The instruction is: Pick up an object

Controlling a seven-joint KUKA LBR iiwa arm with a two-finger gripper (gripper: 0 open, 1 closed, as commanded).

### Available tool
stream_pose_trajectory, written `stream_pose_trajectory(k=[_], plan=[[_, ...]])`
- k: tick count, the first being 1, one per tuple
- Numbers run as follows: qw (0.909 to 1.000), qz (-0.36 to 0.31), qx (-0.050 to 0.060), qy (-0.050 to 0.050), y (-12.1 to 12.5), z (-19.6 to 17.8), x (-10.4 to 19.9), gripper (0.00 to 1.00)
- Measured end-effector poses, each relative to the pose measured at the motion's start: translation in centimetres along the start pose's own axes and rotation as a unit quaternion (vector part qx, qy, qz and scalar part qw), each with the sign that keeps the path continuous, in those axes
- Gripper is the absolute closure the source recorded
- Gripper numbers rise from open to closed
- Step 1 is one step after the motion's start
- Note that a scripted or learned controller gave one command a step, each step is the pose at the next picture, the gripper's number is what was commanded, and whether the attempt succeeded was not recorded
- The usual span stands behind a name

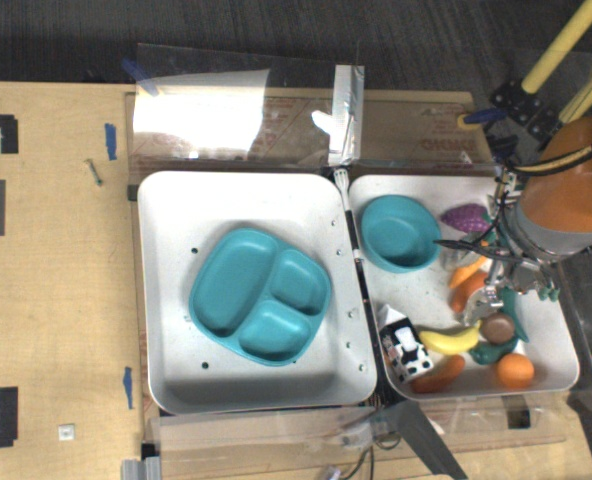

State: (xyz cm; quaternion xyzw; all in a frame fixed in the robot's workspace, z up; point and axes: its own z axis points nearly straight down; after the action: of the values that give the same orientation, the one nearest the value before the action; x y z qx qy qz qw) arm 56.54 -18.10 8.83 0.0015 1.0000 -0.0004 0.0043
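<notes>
Gripper (494,293) of the grey arm with the orange band, low over the right bin (566,353), among a cluster of toy foods; whether its jaws are spread or closed cannot be told, since cables and the wrist body cover them, and nothing can be seen held.

Just below the gripper lies a small brown rounded piece (496,328), the nearest candidate for picking. It is judged light, rigid and smooth, so it may roll or squirt out of a pinch; a grasp across its widest part looks best. Touching or just beside it are a yellow banana (451,341), a dark green piece (491,353), an orange ball (515,369) and a red piece (441,373).

An orange piece (466,283) sits at the gripper's left side, a purple item (465,217) farther up, and a teal bowl (400,232) near the bin's upper left corner. A black-and-white object (404,348) lies against the bin's left wall.

The left bin (166,218) holds a teal divided plate (260,295), well apart from the arm.

The crowding suggests that neighbours may be nudged during any descent.
</notes>
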Motion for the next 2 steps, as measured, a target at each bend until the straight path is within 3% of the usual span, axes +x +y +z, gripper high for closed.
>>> stream_pose_trajectory(k=[1, 2], plan=[[1.0, -0.001, 0.002, -0.008, 0.1, -1.4, -0.5, 1.0], [0.9999, 0.012, 0.001, -0.005, 3.6, -17.8, -6.4, 1.0]])
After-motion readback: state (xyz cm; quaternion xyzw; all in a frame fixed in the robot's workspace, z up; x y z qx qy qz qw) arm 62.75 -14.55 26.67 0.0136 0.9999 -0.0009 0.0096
